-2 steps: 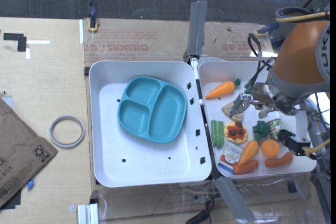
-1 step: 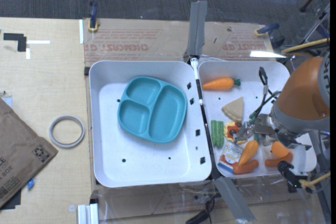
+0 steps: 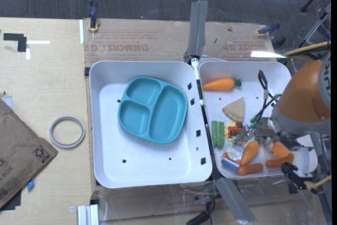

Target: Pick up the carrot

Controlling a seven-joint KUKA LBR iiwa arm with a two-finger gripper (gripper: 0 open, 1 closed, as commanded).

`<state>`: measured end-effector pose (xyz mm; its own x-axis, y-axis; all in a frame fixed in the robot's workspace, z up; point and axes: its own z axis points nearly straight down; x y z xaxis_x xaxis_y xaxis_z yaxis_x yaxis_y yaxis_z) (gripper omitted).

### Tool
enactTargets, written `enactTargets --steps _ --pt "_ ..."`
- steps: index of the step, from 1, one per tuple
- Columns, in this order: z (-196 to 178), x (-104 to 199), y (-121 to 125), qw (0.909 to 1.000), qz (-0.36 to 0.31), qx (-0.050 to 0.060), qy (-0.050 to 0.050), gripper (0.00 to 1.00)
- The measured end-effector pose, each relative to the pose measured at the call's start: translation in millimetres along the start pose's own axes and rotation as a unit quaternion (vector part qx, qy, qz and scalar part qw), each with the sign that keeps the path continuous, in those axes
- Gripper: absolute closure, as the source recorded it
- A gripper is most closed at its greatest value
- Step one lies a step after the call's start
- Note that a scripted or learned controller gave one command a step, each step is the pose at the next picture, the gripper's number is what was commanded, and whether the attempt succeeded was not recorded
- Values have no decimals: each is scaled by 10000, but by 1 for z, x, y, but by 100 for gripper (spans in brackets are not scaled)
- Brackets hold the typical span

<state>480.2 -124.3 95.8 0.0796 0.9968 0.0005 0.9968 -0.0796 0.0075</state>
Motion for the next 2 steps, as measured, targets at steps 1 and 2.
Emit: enactTargets --steps 1,2 --pt "-7 -1 0 10000 20 7 -1 100" --pt "-109 44 -5 9892 1468 45 -16 100"
